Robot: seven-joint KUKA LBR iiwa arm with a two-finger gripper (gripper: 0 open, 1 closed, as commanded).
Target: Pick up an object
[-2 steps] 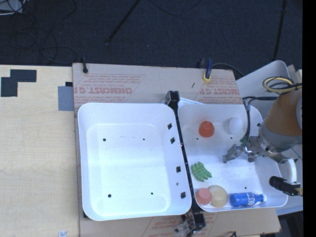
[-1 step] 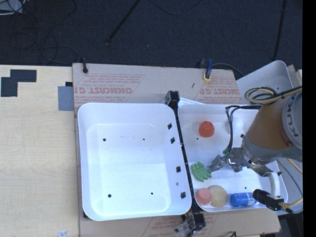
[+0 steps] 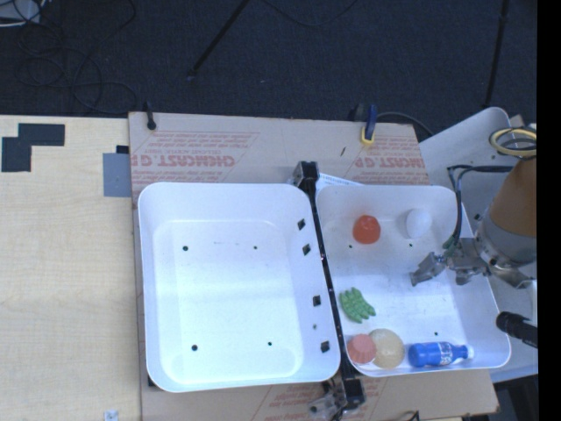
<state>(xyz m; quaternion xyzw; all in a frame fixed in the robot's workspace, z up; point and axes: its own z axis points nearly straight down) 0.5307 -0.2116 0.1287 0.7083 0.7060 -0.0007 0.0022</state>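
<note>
From the overhead camera, the grey arm with its orange band came in from the right, and its two-finger gripper (image 3: 436,268) hung low over the right-hand shallow white bin (image 3: 478,323), near that bin's right wall. The dark fingers pointed left and slightly down in the view; whether the jaws stood open or closed could not be told at this size, and nothing showed between them.

The objects all lay in that right bin. Closest to the jaws was a pale whitish round object (image 3: 418,223), up and slightly left of them, close by but apart. A red-orange ball (image 3: 366,229) sat further left at about the same height as the pale one. A green knobbly soft toy (image 3: 357,304) lay down and well to the left, near the divider between the bins. Along the bin's front edge sat a pinkish-red round piece (image 3: 361,348) touching a cream-yellow ball (image 3: 387,348), and just beside them a blue plastic bottle (image 3: 438,354) lying on its side, its long axis running left to right with the pale cap end toward the right.

The bottle lay almost straight below the jaws in the view. Judged from this, the pale round object was the nearest target, with the bottle next; a grasp on the bottle would want the fingers closing across its short width. The left white bin (image 3: 228,226) rested on the cardboard-covered counter (image 3: 202,152).
</note>
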